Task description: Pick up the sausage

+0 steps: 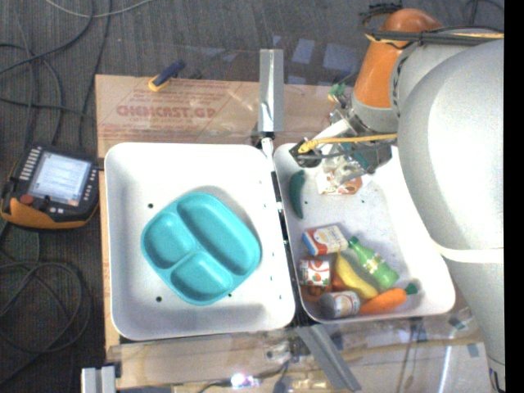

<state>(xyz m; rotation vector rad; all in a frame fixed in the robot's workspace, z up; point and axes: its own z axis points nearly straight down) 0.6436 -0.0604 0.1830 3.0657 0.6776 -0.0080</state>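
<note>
**Sausage is buried in the pile, hard to make out**

From where I'm standing, the sausage [336, 275] looks like the dark reddish-brown strip in the right-hand bin, though I can't be totally sure. Only a narrow sliver shows. It seems to lie lengthwise, pointing roughly toward the gripper [340, 169], and I can't make out its ends. It sits well apart from the gripper, out toward the near end of the bin, nothing touching it from above.
</note>
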